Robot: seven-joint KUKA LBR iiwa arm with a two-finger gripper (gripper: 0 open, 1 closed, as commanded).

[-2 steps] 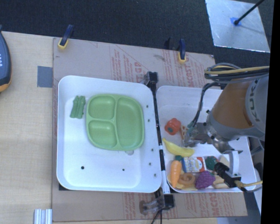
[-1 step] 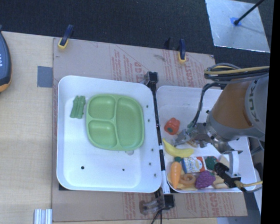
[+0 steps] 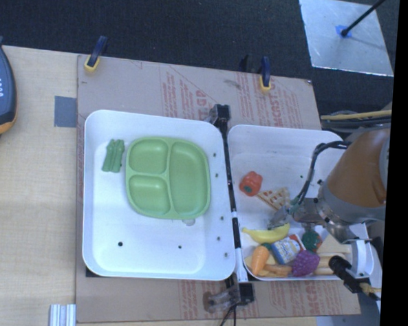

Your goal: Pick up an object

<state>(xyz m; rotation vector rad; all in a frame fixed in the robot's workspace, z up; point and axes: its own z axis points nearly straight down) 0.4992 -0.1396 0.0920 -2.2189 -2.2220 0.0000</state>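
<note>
The right bin [image 3: 274, 139] holds a cluster of toy foods along its near edge. A yellow banana [image 3: 267, 234] lies near the bin's middle, curved, its right tip reaching toward the gripper [image 3: 288, 214]. Just below the banana sit a blue-and-white carton [image 3: 285, 250], an orange piece [image 3: 259, 257], and a purple grape bunch [image 3: 305, 263]; a small green item [image 3: 311, 240] lies between the grapes and the arm's wrist. Further up the bin, a red-orange pepper [image 3: 251, 183] stands apart from the rest, and a tan waffle wedge [image 3: 274, 197] lies just right of it.

The gripper is low in the right bin, its metal tip close to the waffle wedge and just above the banana's right end. Whether its tips are spread or pressed together cannot be told, and nothing can be seen pinched there. The arm [image 3: 358, 178] comes in from the right, its orange band above the wrist.

The left bin [image 3: 94, 207] carries a green divided plate [image 3: 168, 177] in its upper half, with a dark green ridged piece [image 3: 113, 155] just left of it.
</note>
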